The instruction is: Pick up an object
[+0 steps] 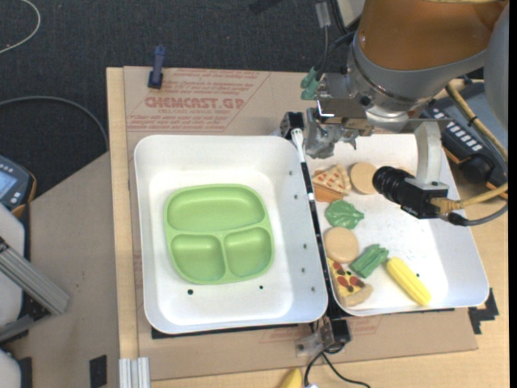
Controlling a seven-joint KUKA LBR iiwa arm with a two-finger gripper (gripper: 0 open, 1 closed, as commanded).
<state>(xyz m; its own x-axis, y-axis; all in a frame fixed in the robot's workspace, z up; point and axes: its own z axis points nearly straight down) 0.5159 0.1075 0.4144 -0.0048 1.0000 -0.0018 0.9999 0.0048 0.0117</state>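
While gripper [323,142], finger state unclear, is hovering at right bin [464,277] back-left corner, food toys [349,214] are crowding left edge; cardboard [194,99] underlying.

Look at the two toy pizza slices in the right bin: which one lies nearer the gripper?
The pizza slice at the bin's far end, just below the gripper. The other pizza slice lies at the near edge, beside the corn cob.

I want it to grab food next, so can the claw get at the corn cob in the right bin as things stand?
Probably yes. The corn cob lies uncovered near the right bin's front edge, only green beans beside it. The claw sits at the bin's far end, with nothing standing between.
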